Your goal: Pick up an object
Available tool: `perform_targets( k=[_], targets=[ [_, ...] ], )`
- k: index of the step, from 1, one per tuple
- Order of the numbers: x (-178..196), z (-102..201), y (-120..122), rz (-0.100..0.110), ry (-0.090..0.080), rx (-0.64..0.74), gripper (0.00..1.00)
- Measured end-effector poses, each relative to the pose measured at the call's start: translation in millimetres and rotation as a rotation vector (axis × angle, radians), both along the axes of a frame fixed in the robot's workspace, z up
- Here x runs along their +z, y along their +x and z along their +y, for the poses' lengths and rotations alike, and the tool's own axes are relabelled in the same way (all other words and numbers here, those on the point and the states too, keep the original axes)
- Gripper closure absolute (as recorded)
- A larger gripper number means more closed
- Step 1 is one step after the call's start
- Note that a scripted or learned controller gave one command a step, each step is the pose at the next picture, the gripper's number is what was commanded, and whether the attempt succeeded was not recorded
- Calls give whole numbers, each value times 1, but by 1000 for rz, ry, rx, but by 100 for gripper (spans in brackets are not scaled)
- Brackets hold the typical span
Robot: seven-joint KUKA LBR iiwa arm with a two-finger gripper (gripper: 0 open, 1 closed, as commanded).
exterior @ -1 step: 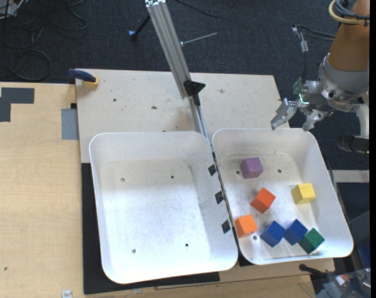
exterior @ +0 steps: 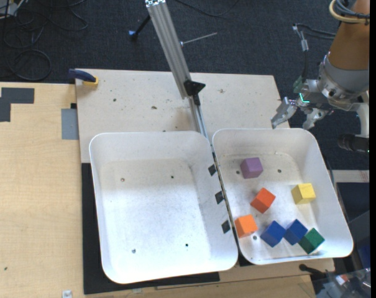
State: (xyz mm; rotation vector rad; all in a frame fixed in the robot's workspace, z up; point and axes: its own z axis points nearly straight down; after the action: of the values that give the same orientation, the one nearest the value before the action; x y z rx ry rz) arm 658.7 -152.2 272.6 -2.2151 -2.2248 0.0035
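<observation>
Gripper point(exterior: 296, 113) sits at the top right, above the far rim of the right bin point(exterior: 327, 166), outside it, with nothing between its fingers; we see the two fingers spread apart, so jaws parted. Arm comes in from the right, orange band above the wrist. We count seven blocks in the right bin: purple cube point(exterior: 252, 167) toward the far side, yellow cube point(exterior: 304, 193) near the right wall, red-orange cube point(exterior: 263, 200) in the middle, orange cube point(exterior: 246, 226) against the left wall. Two blue cubes point(exterior: 283, 233) lie side by side, touching, near the front, and a green cube point(exterior: 312, 239) is just beside them at the front right. Left bin point(exterior: 113, 166) sits alongside, touching at the shared wall.
</observation>
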Motion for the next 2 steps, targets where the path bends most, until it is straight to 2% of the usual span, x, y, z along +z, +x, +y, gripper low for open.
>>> perform_targets(
  k=[1,2],
  targets=[
    [-61,-7,0,6,1,-4,0],
    [-120,-1,7,5,2,-1,0]
  ],
)
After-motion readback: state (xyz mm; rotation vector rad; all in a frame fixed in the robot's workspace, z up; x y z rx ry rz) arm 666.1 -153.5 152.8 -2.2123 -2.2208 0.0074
